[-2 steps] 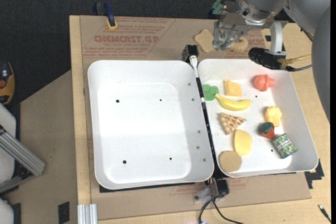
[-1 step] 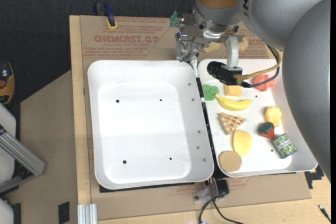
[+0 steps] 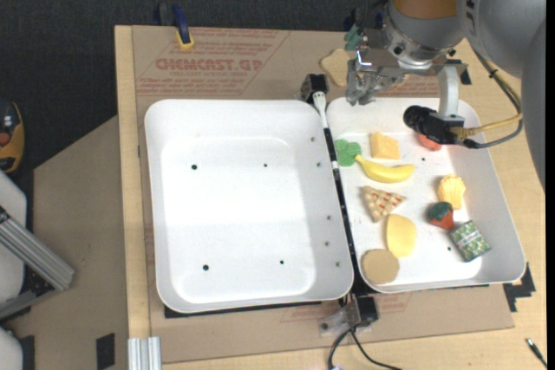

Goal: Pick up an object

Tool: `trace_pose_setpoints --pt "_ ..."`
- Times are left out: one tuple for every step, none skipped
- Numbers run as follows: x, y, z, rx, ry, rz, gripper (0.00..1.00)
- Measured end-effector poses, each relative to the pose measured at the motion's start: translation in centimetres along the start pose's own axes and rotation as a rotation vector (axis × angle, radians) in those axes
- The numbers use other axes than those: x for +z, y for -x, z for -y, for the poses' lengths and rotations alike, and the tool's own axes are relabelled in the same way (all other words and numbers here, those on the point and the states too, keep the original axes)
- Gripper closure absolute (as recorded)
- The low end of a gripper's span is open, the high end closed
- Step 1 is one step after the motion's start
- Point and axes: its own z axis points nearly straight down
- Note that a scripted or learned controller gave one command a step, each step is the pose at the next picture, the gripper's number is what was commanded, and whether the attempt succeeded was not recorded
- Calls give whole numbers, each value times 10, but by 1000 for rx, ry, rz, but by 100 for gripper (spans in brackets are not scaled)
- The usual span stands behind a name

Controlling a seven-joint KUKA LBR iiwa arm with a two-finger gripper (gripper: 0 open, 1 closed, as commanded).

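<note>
White plastic fills most of what lies under me: two shallow bins side by side on the table, and the right-hand bin [image 3: 494, 186] carries all the candidates. My end effector [image 3: 364, 91] hangs over that bin's far-left corner, above the plastic and apart from every item; whether it is spread or pressed together I cannot tell from this slant, and I see nothing pinched in it. Nearest to me lie a small green leaf-shaped toy [image 3: 347, 152], a pale orange cheese-like block [image 3: 384, 145] and a yellow toy banana [image 3: 386, 172]. Farther toward the near rim sit a tan waffle-patterned wedge [image 3: 381, 202], a pale yellow oval piece [image 3: 401, 235] and a round tan cookie-like disc [image 3: 379, 265]; a green patterned can [image 3: 471, 240] rests by the right wall. I judge the step in hand to be the approach, with no grasp begun. Next I would need to shift toward the near side to centre over one piece, probably the banana or the cheese-like block, then descend straight so neighbours are not nudged.
</note>
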Motion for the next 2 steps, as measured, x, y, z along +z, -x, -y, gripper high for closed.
trace_pose_setpoints --pt "-29 -42 -28 -11 10 -4 100" --pt "-80 -147 -25 -19 11 -9 100"
